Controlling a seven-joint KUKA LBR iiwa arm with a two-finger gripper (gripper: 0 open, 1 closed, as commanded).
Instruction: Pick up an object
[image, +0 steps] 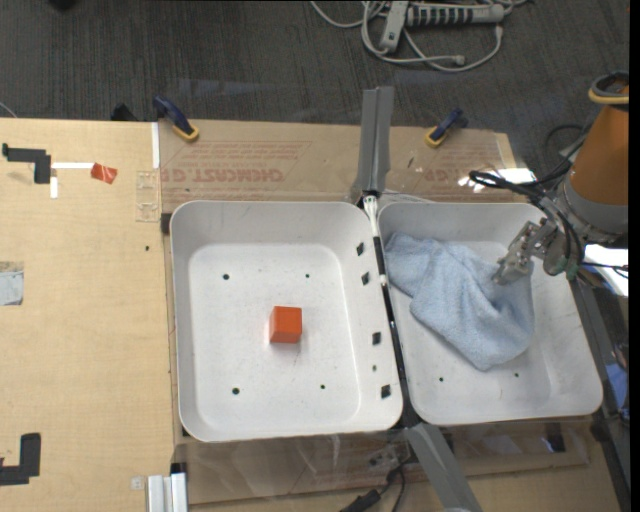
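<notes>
Two candidates here: an orange block (286, 325) sitting mid left bin (200, 300), and a blue cloth (460, 300) in the right bin (560, 390). The tool (520, 262) hangs at the cloth's 2 o'clock edge (can't tell its state), nothing lifted yet.

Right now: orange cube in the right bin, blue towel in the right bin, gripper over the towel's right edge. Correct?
One thing is off: the orange cube sits in the left bin, not the right. The camera view shows it alone near that bin's middle. The rest holds: the blue towel lies in the right bin, and the gripper is over the towel's right edge.
</notes>
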